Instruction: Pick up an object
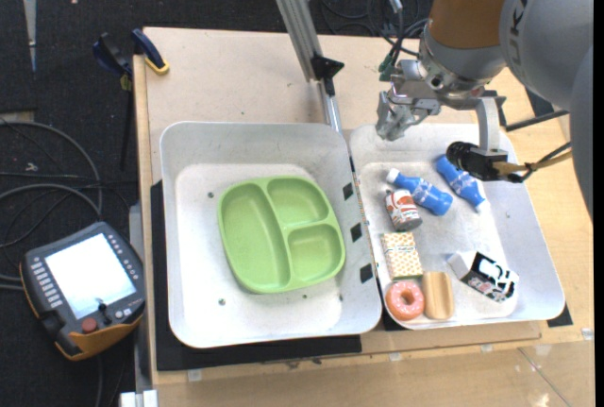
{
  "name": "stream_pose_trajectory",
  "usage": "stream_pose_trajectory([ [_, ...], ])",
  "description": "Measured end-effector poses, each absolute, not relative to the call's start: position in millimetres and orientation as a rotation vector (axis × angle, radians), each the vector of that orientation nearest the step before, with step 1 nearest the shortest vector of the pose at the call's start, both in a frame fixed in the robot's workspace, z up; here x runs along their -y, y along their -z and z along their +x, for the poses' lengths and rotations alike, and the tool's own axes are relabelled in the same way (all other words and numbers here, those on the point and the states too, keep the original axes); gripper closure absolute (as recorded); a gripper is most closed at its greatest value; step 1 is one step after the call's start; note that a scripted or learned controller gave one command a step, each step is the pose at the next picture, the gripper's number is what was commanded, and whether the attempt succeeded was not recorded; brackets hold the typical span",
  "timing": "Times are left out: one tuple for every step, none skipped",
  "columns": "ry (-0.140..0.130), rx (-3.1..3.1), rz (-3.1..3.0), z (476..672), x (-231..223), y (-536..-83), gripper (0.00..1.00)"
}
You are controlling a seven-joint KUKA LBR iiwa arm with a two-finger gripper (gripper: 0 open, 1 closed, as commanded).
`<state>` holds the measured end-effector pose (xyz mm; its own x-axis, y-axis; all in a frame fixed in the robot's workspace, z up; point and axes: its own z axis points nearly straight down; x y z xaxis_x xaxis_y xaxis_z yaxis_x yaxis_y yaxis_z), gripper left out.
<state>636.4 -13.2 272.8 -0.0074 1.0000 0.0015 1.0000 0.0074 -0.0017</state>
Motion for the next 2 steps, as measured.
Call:
stream_pose_trajectory([
  [-0.001, 2.228, -2.210, 628.8, -45.7, -252.9, 1.00],
  [-0.003, 2.228, -2.211, 633.5, -96.1, -228.1, 1.00],
])
